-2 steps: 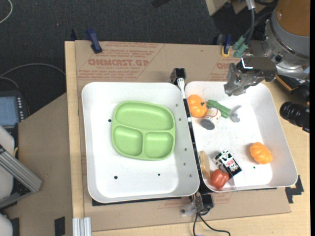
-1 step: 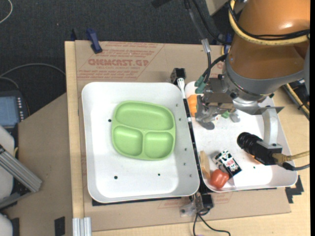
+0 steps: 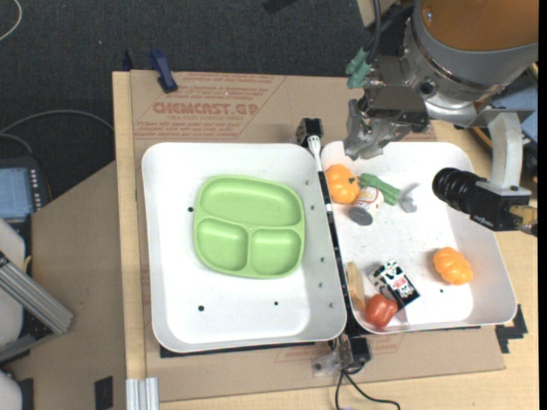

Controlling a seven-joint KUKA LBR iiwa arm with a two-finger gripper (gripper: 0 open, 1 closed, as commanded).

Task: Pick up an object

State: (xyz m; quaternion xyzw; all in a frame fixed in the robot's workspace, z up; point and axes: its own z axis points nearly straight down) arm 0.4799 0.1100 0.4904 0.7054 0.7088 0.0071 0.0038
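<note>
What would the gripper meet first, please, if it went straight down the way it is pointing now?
Probably bare floor at the right bin's far edge; the gripper hangs just beyond the orange fruit. Depth is unclear, so it might graze that fruit.

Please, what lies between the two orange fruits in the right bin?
In the camera view, between the upper orange fruit and the lower orange fruit lie a green stick and two small grey pieces, then bare bin floor.

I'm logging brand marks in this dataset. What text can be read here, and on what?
"CHEMCAST G.P", red print, upside down, on the brown board under the bins.
Smaller red lines around it: too blurred to read.
Black-and-white patterned object in the right bin: no legible lettering.
</note>
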